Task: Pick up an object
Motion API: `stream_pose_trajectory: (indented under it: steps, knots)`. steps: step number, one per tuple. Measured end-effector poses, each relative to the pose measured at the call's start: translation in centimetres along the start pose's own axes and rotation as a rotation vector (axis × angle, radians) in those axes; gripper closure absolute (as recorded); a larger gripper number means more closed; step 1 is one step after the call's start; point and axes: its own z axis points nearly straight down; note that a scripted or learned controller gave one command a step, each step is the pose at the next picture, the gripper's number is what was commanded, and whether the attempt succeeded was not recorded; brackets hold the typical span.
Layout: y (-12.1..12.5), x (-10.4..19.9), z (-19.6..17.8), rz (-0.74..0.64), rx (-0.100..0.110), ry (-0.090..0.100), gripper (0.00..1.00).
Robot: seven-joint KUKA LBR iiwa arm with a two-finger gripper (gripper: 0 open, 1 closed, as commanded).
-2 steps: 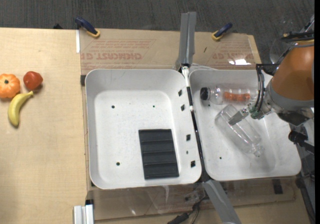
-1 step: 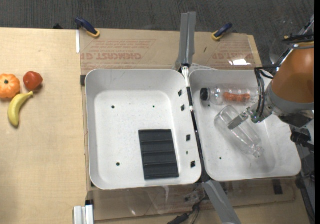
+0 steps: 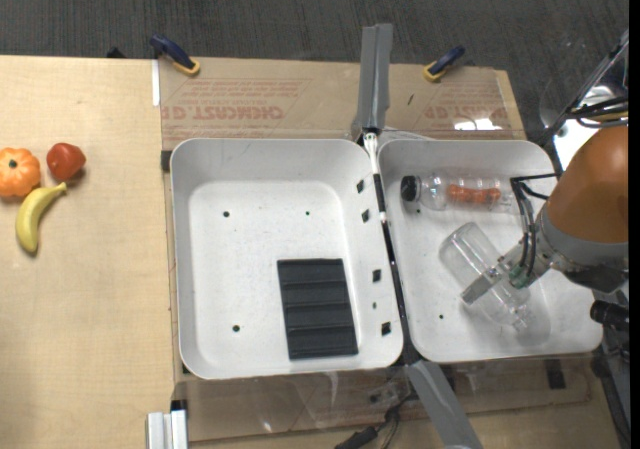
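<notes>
A clear plastic cup (image 3: pixel 466 250) lies on its side in the middle of the right bin (image 3: pixel 432 337). My gripper (image 3: pixel 495 282) reaches in from the right and sits low over the cup's lower right part, touching or overlapping it. A clear bottle (image 3: pixel 455 193) with a black cap and an orange label lies along the far side of the same bin. In the left bin (image 3: pixel 182 237), a black ridged block (image 3: pixel 317 307) lies flat near the front right.
An orange fruit (image 3: pixel 18 173), a red apple (image 3: pixel 66 161) and a banana (image 3: pixel 34 218) lie on the wooden table at far left. Two clamps (image 3: pixel 175 54) (image 3: pixel 443 62) hold cardboard behind the bins. A grey divider bar (image 3: pixel 374 77) runs between the bins.
</notes>
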Motion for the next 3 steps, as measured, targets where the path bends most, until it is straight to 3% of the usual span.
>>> stream_pose_trajectory:
  steps: [1, 2, 3]
  knots:
    - [5.4, -1.3, 0.1, 0.070, 0.002, 0.002, 0.00]
    - [7.5, -6.0, 0.2, 0.089, 0.005, 0.003, 0.00]
    - [14.1, -7.7, 0.1, 0.080, 0.003, 0.001, 0.00]
